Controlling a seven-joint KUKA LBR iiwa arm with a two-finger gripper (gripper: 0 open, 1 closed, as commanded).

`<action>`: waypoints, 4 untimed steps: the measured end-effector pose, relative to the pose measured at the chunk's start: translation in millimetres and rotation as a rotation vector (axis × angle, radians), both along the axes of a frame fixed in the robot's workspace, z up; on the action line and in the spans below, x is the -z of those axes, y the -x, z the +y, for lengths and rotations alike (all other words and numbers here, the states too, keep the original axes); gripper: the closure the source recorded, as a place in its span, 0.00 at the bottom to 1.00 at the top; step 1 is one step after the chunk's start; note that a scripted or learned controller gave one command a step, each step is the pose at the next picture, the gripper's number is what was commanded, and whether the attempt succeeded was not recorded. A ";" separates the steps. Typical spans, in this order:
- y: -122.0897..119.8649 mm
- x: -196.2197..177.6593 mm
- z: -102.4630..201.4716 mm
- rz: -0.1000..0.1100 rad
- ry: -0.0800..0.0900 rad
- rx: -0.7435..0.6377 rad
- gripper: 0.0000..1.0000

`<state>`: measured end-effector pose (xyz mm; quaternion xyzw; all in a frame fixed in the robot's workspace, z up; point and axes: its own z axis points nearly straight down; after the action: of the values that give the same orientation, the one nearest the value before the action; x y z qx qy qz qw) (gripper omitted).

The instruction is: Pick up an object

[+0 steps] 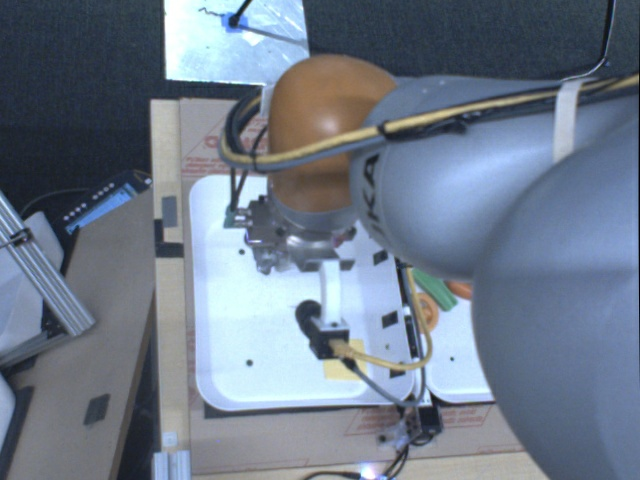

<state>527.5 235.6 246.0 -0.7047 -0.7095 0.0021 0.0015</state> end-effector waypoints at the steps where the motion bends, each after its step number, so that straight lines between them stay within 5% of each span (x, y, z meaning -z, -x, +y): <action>1: 25.2 -70.1 -0.9 -0.009 -0.004 0.001 1.00; 2: 41.1 -97.1 -0.8 -0.008 -0.004 0.000 1.00; 4: -85.2 -72.1 -2.3 -0.009 -0.001 0.008 1.00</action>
<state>612.7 233.3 318.2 -0.7074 -0.7068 -0.0012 -0.0014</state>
